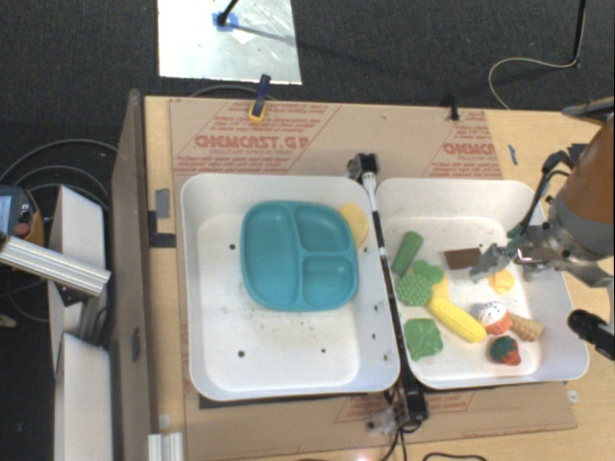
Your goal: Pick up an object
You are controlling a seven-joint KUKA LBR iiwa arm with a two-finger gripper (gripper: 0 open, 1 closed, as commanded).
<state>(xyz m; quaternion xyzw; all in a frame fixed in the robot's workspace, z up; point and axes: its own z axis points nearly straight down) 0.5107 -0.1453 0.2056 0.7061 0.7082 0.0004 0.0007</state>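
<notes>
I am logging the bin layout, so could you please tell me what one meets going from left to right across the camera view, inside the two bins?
Teal divided plate → pale yellow piece → green pickle-shaped toy → yellow corn → gripper.

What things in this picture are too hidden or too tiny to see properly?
- The gripper over the right bin: too small and blurred in the camera view to make out its grip.
- The yellow piece beneath it: partly covered by the gripper, shape unclear.
- The yellow item beside the teal plate: the plate's edge hides part of it.
- The arm: cut off by the right edge.
- The small toys in the right bin's corner: too tiny to name.
</notes>
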